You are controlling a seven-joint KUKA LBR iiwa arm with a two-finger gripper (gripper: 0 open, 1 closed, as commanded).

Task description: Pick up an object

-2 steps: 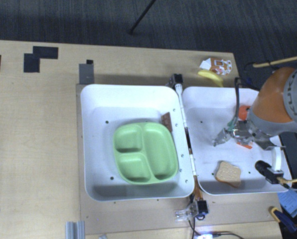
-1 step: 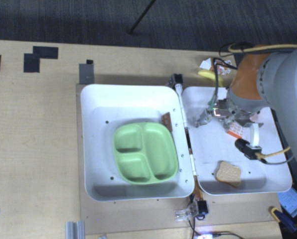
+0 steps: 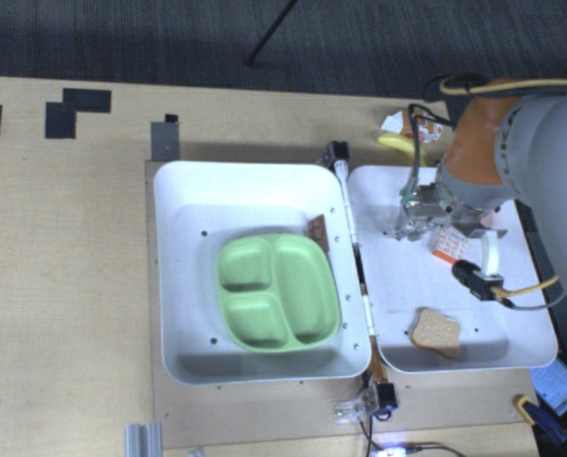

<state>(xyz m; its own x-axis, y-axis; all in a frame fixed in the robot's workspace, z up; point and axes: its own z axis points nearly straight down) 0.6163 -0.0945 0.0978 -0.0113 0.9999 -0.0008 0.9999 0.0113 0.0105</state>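
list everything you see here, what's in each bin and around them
white bins: two, white, side by side on the bench
divided plate: one, light green, three compartments, lying in the left bin
brown piece: one, dark brown, left bin, by the plate's far right corner, too small to identify
bread slice: one, tan, near front of the right bin
orange and white packet: one, right bin, under the arm
yellow item: one, behind the right bin, partly hidden
black tape marks: a few, bench top left
arm: one, grey with orange band, over the right bin
end effector: one, low over the right bin's far half
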